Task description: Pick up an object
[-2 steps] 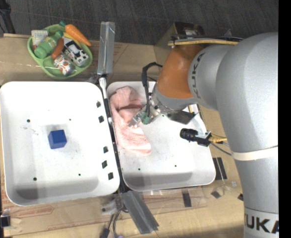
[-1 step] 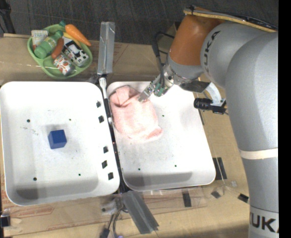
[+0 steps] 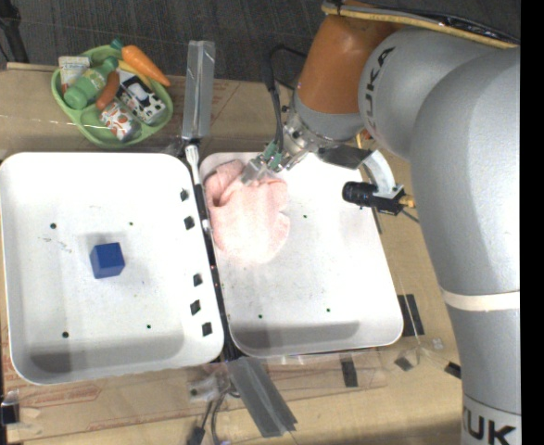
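Cardboard-topped bench (image 3: pixel 31 91) bears two white bins (image 3: pixel 31 248) over dark carpet (image 3: pixel 234 7).

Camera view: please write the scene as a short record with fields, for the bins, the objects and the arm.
left bin: holds one blue cube, left of its centre
right bin: holds a pink cloth, crumpled, in its upper left part
arm: reaches in from the right, wrist above the right bin's far edge
gripper: at the cloth's upper edge; a grasp cannot be confirmed
green bowl: on the bench beyond the left bin, holds toy food, including an orange carrot
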You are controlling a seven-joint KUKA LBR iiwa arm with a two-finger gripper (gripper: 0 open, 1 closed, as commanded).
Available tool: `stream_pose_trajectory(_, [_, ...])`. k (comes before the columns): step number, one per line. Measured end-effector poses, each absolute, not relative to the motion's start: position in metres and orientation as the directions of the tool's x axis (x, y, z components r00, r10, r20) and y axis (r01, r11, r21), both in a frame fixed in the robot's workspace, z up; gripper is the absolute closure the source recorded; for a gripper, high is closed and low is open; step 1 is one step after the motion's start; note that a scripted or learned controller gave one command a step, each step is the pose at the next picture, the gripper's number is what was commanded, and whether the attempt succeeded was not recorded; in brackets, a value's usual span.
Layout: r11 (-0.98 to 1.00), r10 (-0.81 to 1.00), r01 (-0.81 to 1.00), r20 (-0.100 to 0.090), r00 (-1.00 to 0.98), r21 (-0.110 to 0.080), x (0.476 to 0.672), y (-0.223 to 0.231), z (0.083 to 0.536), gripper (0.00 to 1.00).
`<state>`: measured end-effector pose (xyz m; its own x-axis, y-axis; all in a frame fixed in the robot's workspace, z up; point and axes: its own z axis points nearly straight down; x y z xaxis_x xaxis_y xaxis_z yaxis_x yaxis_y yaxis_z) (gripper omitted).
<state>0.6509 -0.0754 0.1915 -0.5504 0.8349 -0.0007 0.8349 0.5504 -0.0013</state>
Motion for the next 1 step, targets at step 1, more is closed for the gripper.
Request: stream_pose_trajectory(1, [0.480,0.877,0.877,0.000,-0.480,-0.002,0.6568,-0.0923,0.2055,1.00])
